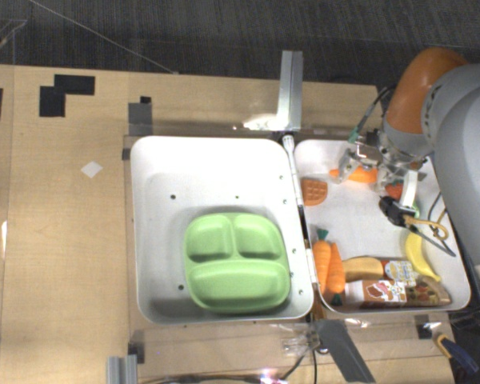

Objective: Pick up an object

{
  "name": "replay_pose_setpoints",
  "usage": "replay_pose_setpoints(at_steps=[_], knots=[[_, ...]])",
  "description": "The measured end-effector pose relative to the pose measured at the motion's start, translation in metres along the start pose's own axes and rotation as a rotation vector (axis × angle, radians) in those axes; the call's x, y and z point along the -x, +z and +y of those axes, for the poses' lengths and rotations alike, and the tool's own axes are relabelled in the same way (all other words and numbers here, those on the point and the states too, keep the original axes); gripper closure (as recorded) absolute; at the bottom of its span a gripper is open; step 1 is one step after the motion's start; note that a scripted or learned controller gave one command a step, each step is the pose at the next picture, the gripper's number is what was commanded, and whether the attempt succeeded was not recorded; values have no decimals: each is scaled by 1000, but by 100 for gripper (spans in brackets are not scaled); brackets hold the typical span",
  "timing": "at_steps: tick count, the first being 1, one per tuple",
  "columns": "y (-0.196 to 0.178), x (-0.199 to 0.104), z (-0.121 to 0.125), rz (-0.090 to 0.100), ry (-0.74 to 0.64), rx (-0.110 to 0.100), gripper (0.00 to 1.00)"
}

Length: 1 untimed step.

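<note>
Far left: bare bench with a few black marks, nothing to pick. Next, the left bin, holding a green tray low in its middle, flat and well apart from the arm. Past the divider, the right bin, with all the small things. Close to the divider, a brown waffle lying flat; below it a carrot along the same wall, touching or just beside a bun. Higher up, near the back wall, an orange piece, poking out leftward from under the gripper. Hangs low over that back part of the bin, right at the orange piece, perhaps touching it. Cannot tell how wide the jaws stand, nor whether anything sits between them: too small and cluttered with cables. Along the front wall, a packet lying on its side, and beside it a banana by the right wall. Far right, the arm, grey with its orange band, reaching in over the bin's corner. Judged from this: down at a likely target, the orange piece, but no grasp shown and nothing lifted. Left to do, so far as seen: close on the piece firmly, then raise it clear of the bin floor.
</note>
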State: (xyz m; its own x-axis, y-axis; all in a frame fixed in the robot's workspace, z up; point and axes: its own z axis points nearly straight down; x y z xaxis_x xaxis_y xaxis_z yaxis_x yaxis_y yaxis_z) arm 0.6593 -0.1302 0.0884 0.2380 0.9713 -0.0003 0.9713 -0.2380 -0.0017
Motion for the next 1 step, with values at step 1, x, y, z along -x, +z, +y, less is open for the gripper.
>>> replay_pose_setpoints(at_steps=[1], knots=[[0,41,-12,2,46,10,0]])
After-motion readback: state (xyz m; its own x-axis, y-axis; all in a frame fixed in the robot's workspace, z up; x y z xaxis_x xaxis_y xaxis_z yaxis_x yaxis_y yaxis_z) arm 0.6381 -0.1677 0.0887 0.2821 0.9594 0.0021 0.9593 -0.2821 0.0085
